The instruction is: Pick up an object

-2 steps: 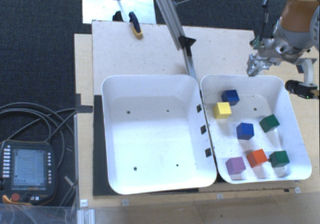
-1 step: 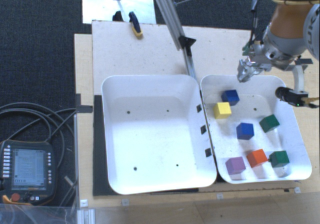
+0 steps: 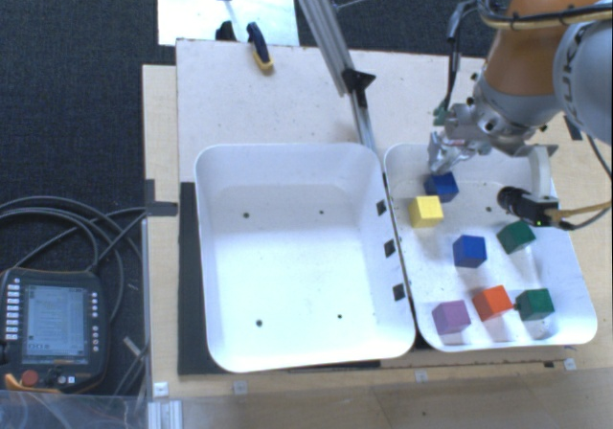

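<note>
The right bin (image 3: 575,317) holds several coloured blocks: a yellow block (image 3: 426,211), a dark blue block (image 3: 442,186) at the back, another blue block (image 3: 468,250), two green blocks (image 3: 515,236) (image 3: 534,303), an orange block (image 3: 492,302) and a purple block (image 3: 451,316). My gripper (image 3: 442,161) hangs from the arm (image 3: 536,34) over the bin's back left part, just above and touching distance from the dark blue block. Nothing is visibly held between its fingers.
The left bin (image 3: 220,188) lies beside the right one, sharing a divider edge. A slanted metal pole (image 3: 321,20) crosses above the bench behind the bins. A teach pendant (image 3: 53,327) and cables lie at the lower left.
</note>
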`<state>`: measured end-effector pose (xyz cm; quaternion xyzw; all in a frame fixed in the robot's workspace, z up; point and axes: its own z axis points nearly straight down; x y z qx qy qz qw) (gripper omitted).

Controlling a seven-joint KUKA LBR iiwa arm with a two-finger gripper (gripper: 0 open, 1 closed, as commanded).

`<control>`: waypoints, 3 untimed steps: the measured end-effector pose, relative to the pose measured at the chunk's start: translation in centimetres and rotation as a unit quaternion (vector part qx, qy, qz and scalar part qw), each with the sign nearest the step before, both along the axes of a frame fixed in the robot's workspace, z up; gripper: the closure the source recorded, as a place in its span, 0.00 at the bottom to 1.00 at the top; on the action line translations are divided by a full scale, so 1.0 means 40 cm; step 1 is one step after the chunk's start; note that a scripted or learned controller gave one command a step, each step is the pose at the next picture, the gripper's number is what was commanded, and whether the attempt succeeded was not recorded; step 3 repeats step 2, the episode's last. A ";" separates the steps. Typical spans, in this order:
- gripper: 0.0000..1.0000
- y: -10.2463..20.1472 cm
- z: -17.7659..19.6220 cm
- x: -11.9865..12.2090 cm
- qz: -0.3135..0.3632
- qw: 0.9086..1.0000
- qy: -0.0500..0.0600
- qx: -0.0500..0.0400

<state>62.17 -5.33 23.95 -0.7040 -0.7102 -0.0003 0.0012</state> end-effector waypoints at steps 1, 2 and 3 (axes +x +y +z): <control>1.00 0.148 0.000 -0.061 0.001 1.000 0.000 0.000; 1.00 0.293 0.018 -0.118 0.002 1.000 0.000 0.001; 1.00 0.293 0.018 -0.118 0.002 1.000 0.000 0.001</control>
